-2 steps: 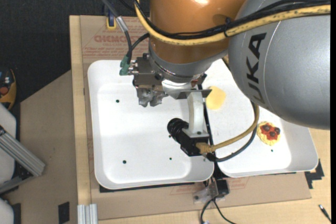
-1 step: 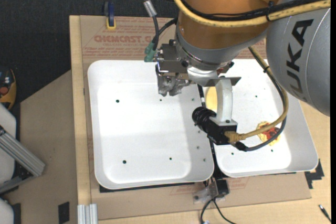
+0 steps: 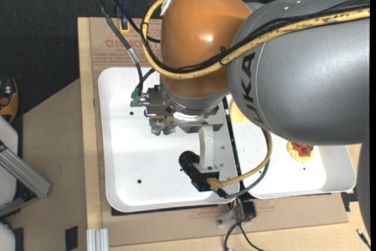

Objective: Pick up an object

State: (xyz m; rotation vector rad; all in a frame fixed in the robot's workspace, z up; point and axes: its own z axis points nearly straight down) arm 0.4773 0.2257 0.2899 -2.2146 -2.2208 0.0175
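Observation:
The gripper point(image 3: 160, 121) hangs over the back middle of the left white bin point(image 3: 120, 144), just below the arm's big orange band. Its grey metal body shows, but the wrist hides most of it. A small orange and yellow object point(image 3: 301, 150) lies in the right white bin point(image 3: 329, 176), well to the right of the gripper and partly hidden by the grey arm. No object shows under the gripper.
The grey arm covers most of the right bin and the wall between the bins. Both bins rest on a brown cardboard sheet point(image 3: 88, 67). Two tiny dark specks point(image 3: 139, 181) dot the left bin's floor.

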